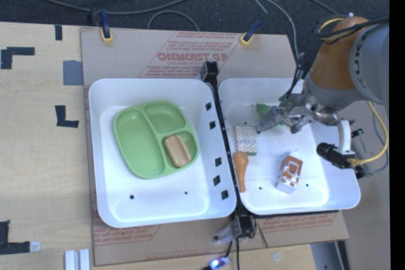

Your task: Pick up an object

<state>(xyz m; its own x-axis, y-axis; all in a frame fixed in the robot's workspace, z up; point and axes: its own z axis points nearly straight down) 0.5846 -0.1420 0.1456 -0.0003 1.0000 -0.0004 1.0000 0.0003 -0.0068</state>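
i hung over the right bin (329, 196), my grey arm with its orange band (332, 57) reaching in from the right side of the camera view, and my gripper (278, 118) sat low above the bin's upper part, near its back wall. whether anything was caught in my grasp, or how i was set at all, i could not tell from that slant — the wrist body hid too much. a small green object (263, 109) lay just beside my tip, toward the divider, and i could not tell if i touched it. below that, against the bin's left wall, lay a checkered packet (245, 138), and just under it an orange drumstick-shaped toy (241, 167) stretched along the same wall, its narrow end pointing to the front edge. well apart from both, toward the bin's lower right, a small orange and white carton (290, 174) lay tilted on the white floor. in the left bin (104, 199) rested a green divided plate (142, 142), and in its lower right compartment lay a tan bread roll (178, 150). both bins sat side by side on a brown board (183, 57) — two clamps (105, 32) pinned its far edge.
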